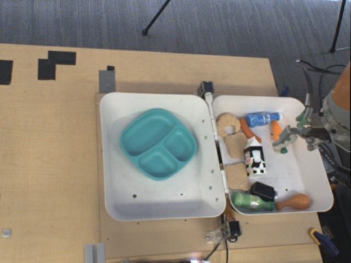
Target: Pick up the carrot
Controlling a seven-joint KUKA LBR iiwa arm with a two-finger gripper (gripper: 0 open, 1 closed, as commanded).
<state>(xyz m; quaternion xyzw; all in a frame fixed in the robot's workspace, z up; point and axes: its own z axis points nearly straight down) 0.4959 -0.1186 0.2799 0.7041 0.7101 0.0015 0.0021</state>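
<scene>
The carrot (276,129) is a small orange piece in the upper right part of the right bin (321,182), just right of the blue bottle (262,118). My gripper (285,138) hangs directly over it from the right and covers its middle. A small green bit (283,150) pokes out just below the gripper and may be the carrot's leafy end. Whether the carrot rests on the bin floor or is lifted cannot be judged.
The right bin also holds a red-orange sausage-like piece (247,129), a round bun (226,123), bread slices (236,145), a black-and-white carton (254,160), a black block (263,191), a green bottle (251,201) and a brown gourd-shaped toy (293,202). A teal divided plate (158,143) lies in the left bin (118,201).
</scene>
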